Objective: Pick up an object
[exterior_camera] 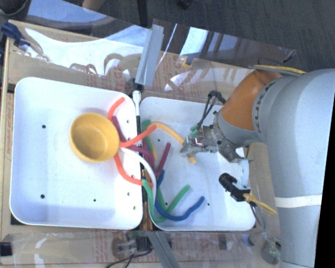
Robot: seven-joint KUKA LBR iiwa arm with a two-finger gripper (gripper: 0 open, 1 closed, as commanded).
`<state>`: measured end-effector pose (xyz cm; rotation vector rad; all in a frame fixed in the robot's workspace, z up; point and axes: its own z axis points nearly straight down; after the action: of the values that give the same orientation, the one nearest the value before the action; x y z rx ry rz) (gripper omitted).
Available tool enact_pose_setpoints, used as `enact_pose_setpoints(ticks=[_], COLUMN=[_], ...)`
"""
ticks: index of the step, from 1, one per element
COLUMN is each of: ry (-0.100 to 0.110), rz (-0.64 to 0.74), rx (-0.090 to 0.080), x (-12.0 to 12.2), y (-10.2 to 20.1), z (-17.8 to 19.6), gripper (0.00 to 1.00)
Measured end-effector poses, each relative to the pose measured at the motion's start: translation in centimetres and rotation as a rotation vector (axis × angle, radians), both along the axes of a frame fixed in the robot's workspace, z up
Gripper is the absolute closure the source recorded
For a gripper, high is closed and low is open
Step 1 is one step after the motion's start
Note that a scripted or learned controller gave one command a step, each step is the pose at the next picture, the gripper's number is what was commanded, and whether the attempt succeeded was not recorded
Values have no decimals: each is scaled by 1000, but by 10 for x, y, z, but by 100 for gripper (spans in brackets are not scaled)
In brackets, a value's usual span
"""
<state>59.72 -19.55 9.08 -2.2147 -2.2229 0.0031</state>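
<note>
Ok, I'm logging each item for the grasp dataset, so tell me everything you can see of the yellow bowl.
The yellow bowl is a small round bowl, matte and plastic-looking, orange-yellow inside and out. It rests open side up, slightly tilted, in the left bin, toward that bin's right half. A salmon-pink strip curves along its right rim and seems to touch it; a dark magenta strip lies close by. The gripper is apart from it, over the right bin.
</note>
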Motion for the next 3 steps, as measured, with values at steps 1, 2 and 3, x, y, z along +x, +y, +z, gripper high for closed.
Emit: enact_pose_setpoints(ticks=[1,2,3], ry=[-2,-1,0], rz=[1,5,5], rx=[0,1,1], x=[1,1,1], y=[0,1,1], z=[1,11,11], gripper=[0,100,0])
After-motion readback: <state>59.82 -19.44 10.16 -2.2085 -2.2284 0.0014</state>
